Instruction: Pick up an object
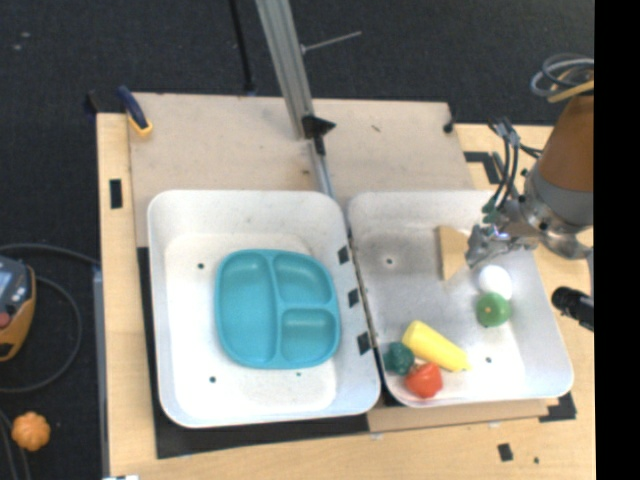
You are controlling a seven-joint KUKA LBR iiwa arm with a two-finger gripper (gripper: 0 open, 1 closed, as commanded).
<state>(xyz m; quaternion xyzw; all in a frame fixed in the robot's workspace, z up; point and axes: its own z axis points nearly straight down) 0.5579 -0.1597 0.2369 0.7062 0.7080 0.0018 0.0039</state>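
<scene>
- Camera view looks down at a slant on a tan wooden bench point(230, 148) bearing two shallow white bins side by side.
- Left white bin point(180, 228) holds a turquoise plastic divided plate point(277, 307) with three compartments, lying flat near the bin's middle.
- Right white bin point(400, 238) holds several small items, gathered toward its near and right parts.
- Grey arm with an orange band point(572, 158) reaches in from the right, and its two-finger gripper point(490, 253) hangs over the right bin's far right part.
- Whether the gripper is spread or pressed together cannot be told at this size; nothing can be seen pinched in it.
- White rounded object point(496, 281) lies just below the gripper, very near it; contact cannot be judged.
- Green round object point(491, 310) sits touching or just beside the white one, on its near side.
- Tan flat wedge-shaped piece point(452, 253) lies just left of the gripper.
- Yellow elongated plastic object point(434, 346) lies tilted near the bin's front edge.
- Small dark green object point(399, 358) sits at the yellow one's left end, and a red rounded object point(424, 379) lies just in front of both.
- Slanted grey aluminium rail point(288, 58) rises from the bench behind the bins.
- Small orange pumpkin-like object point(30, 429) rests off the bench at the lower left.
</scene>
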